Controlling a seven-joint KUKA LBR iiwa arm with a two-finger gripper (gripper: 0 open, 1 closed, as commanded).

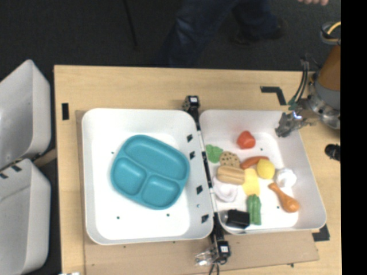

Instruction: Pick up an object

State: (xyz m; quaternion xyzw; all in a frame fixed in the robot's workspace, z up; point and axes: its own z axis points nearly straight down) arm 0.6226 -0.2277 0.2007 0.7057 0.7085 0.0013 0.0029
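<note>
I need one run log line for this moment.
phase: approach | gripper: over right bin's far right rim, holding nothing | toys: in right bin | blue tray: in left bin

Dark floor all around my wooden bench, white padded seats at its left, someone's legs standing beyond it.

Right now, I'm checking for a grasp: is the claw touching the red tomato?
Apart. The camera view shows the claw over the right bin's far right rim, with bare white floor between it and the red tomato.
</note>
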